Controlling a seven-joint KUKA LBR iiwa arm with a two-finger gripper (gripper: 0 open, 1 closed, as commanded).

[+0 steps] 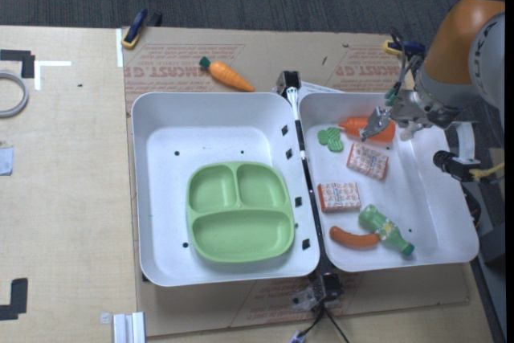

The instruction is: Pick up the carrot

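Here, low over the far end of the right bin (450, 249): gripper (376, 127), touching the carrot's (356, 125) orange end. Open or closed, cannot tell. Leafy green top pointing toward the divider. Just in front, 2 packets (367, 162), then a sausage (352, 237) and a green bottle (386, 230) at the near end. In the left bin (161, 253), 1 green plate (239, 211). Outside on the cardboard (265, 52), behind the left bin, a 2nd carrot (227, 74).

Mirrored red lettering on the cardboard sheet (265, 52) is not legible.
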